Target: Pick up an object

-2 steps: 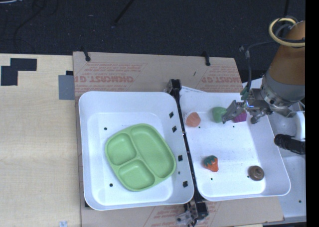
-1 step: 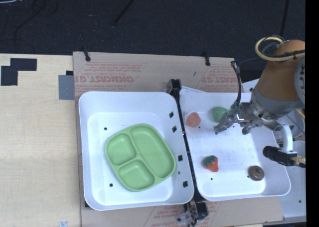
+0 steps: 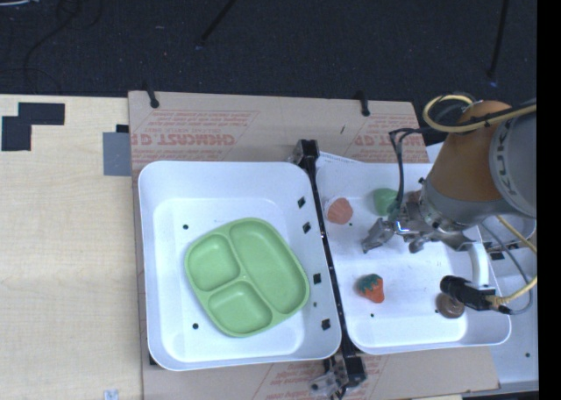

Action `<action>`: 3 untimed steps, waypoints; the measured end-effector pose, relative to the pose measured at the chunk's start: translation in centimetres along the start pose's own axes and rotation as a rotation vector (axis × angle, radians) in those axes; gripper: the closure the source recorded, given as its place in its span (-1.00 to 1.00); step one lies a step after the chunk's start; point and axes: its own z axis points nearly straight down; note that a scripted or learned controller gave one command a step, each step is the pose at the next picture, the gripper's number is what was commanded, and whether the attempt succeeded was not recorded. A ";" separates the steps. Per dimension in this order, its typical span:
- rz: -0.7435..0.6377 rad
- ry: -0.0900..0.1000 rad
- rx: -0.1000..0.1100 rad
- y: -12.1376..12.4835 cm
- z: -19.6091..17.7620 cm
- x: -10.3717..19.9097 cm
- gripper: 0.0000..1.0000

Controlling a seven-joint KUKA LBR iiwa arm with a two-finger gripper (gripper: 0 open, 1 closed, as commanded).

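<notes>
My gripper (image 3: pixel 394 239) hangs over the middle of the right bin (image 3: pixel 421 337), fingers spread open and nothing between them. A small green object (image 3: pixel 383 199) lies just beyond it toward the bin's far wall. At the gripper's left, next to the divider, sits a pinkish-orange object (image 3: pixel 340 210). A red-orange piece with a green top (image 3: pixel 372 287) lies nearer the front, below the gripper. A small brown object (image 3: pixel 450 306) rests at the bin's front right, beside a black part of the arm's cabling.
In the left bin (image 3: pixel 166 214) lies a green three-compartment plate (image 3: pixel 245 277). The grey arm with its orange band (image 3: pixel 473 157) reaches in from the right and covers the right bin's far right corner. Cardboard (image 3: pixel 263 126) lies under both bins.
</notes>
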 end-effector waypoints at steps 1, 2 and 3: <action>0.001 -0.001 -0.006 0.0 3.7 0.1 -1.00; 0.006 -0.001 -0.006 0.0 2.5 0.0 1.00; 0.000 -0.002 -0.012 1.0 -2.8 0.4 1.00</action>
